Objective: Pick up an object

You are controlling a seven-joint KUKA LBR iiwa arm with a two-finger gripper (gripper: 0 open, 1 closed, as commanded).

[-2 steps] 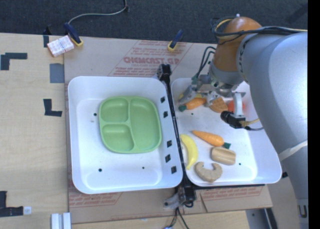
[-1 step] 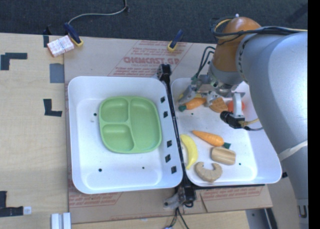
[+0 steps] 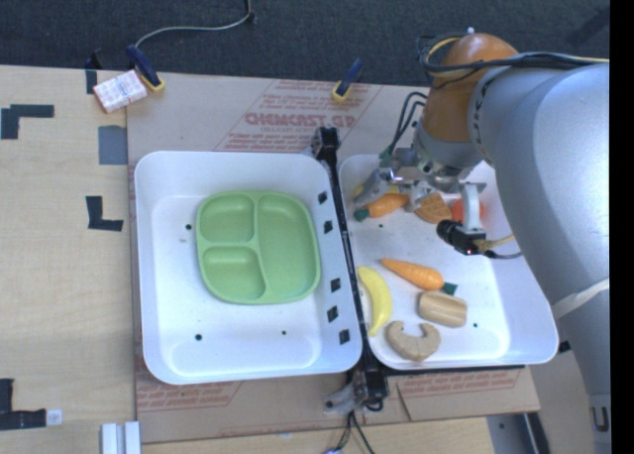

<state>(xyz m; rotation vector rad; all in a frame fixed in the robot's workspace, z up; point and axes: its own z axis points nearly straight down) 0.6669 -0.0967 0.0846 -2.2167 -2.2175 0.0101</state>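
Camera view looks down on the hand, low over the far part of the right bin. Its fingers sit right at an orange carrot-like piece, but whether they are spread or closed on it I cannot tell. Just beside it, under the wrist, lies a tan, bready piece. Nearer the front of that bin lie a second carrot, a yellow banana along the left wall, a tan block and a curved brown piece. In the left bin rests a green divided plate. Both bins stand on cardboard over the counter.
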